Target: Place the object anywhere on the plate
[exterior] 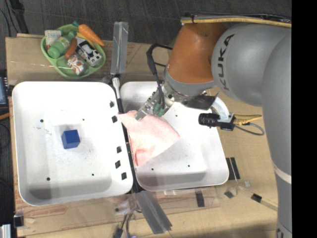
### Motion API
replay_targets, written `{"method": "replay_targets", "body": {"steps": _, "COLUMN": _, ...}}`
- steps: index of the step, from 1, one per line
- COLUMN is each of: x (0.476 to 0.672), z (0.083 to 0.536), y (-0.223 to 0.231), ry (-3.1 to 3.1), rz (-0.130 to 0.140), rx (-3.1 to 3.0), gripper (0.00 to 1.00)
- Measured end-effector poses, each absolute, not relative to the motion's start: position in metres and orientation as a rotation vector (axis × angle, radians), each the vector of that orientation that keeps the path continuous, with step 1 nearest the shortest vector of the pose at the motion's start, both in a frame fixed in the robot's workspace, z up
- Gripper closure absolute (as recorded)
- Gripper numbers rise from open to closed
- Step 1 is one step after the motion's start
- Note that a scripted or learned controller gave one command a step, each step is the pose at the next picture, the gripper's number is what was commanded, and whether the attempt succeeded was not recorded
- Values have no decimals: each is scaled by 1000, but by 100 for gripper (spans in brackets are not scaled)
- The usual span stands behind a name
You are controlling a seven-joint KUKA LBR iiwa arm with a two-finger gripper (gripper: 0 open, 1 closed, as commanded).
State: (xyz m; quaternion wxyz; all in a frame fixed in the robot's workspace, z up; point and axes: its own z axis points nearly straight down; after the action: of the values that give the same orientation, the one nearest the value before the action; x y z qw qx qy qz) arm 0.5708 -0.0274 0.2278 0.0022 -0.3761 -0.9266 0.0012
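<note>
A blue cube [71, 138] sits on the floor of the left white bin [29, 98], left of centre. A crumpled pink cloth [150, 135] lies in the right white bin [208, 157], against its left wall. My gripper [152, 108] hangs low over the cloth's upper edge, at or just above the fabric. The grey and orange wrist above it hides the back of the right bin. The cube is far to the left of the gripper, across the divider between the bins.
A green bowl [52, 58] holding toy food stands behind the left bin. A grey post [119, 48] rises at the back between the bins. A black plug with yellow cable [218, 120] hangs over the right bin's right side.
</note>
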Motion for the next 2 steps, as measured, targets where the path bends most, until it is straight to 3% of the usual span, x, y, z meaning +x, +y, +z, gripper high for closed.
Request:
{"method": "replay_targets", "body": {"steps": 1, "x": 565, "z": 233, "y": 21, "ry": -3085, "rz": 3, "rx": -570, "gripper": 100}}
{"method": "replay_targets", "body": {"steps": 2, "x": 575, "z": 242, "y": 73, "ry": -3143, "rz": 1, "rx": 7, "gripper": 100}}
